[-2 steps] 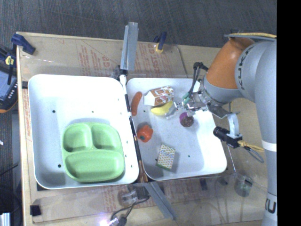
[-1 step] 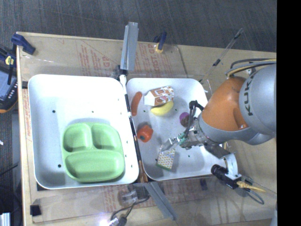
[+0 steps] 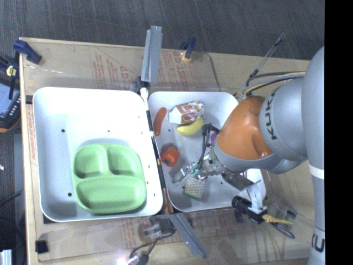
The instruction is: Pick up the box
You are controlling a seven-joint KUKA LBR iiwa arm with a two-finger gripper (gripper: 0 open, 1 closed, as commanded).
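Note:
The box, a small brown and white carton, lies at the back of the right bin, touching a yellow banana in front of it. My gripper hangs low over the front half of that bin, well short of the box. Its tip is just above a small speckled green-grey block near the bin's front wall. The orange wrist band and grey arm cover the right part of the bin.
A red-orange sausage lies along the right bin's left wall, with a red round fruit below it. The left bin holds a green divided tray. Clamps and cables sit on the bench edges.

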